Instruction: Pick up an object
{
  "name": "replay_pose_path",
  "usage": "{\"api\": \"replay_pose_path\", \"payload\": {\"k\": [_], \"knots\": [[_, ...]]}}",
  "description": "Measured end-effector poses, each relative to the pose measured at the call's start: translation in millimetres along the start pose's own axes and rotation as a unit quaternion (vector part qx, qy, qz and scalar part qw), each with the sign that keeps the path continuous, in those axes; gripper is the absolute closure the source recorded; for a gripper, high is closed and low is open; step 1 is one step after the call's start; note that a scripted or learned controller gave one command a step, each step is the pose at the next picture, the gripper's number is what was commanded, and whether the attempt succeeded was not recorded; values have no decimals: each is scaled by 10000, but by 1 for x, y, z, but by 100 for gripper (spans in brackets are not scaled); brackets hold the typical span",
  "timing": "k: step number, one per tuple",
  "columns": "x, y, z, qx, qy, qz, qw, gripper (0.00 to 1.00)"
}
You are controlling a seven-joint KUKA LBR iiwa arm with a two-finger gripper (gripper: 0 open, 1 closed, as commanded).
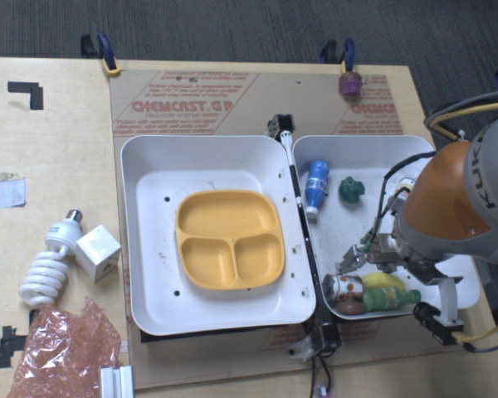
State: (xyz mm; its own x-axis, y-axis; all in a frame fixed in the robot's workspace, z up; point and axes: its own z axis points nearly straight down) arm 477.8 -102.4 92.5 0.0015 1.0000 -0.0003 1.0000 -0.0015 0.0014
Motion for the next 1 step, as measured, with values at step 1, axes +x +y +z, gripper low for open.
{"api": "replay_pose_path", "payload": {"k": [1], "knots": [[-16,80,0,-1,-4,-18,10000,0]]}}
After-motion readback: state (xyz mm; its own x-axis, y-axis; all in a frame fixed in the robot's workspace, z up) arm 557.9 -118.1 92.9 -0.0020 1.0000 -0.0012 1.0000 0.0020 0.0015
